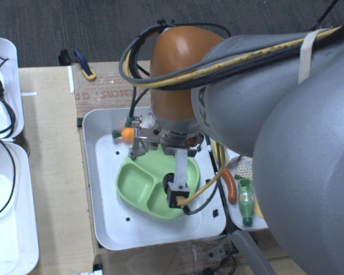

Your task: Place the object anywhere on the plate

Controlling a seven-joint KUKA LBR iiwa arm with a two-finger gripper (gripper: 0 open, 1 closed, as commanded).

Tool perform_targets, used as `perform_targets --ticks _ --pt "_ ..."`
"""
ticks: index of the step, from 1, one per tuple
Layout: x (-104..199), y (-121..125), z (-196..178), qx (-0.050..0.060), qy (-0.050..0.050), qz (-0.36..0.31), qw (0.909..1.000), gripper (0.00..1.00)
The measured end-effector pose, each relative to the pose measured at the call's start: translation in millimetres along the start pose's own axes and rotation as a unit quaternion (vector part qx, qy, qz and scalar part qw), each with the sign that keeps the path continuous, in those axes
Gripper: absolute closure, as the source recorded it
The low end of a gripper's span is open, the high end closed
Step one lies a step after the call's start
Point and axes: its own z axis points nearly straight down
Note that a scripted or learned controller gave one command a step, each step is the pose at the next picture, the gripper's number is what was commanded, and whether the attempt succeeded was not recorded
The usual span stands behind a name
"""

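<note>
**Camera view:** The grey-and-orange arm point(179, 74) is seen low over a white bin point(108, 226). Its end effector point(141, 141) is poised above the far rim of a green, divided plate point(134, 186).

A small orange object point(127, 133), tipped with green and taken to be the piece to be placed, is seen just beyond the plate's far-left rim, close against the end effector's side. The end effector is judged to be held there either to take the object or to carry it. Whether the object is gripped or lies on the bin floor cannot be told, nor can it be told whether the end effector is wide or narrow.

The object is judged not yet to be on the plate, and a short carry toward the plate's middle would be called for. To the plate's right, a red sausage point(230, 186) and a green bottle point(245, 200) are partly hidden under the arm, clear of that path. Well beyond the plate, a blue-and-yellow clamp point(83, 65) lies on the surface point(52, 142). Far to the plate's left, black cables point(0, 111) are draped over another white tray.
</note>
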Motion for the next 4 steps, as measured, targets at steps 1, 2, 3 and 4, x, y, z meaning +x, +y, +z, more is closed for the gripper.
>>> perform_targets --ticks 1,2,3,4 --pt "-39.1 -38.0 -90.9 0.000 0.000 0.062 0.9981 0.00" --pt "-25.0 -41.2 -190.6 0.000 0.000 0.248 0.9687 0.00" --pt "-24.6 -40.2 -197.5 0.001 -0.004 0.247 0.9691 1.00" --pt "17.0 -12.3 -30.0 0.001 -0.001 0.326 0.9454 1.00"
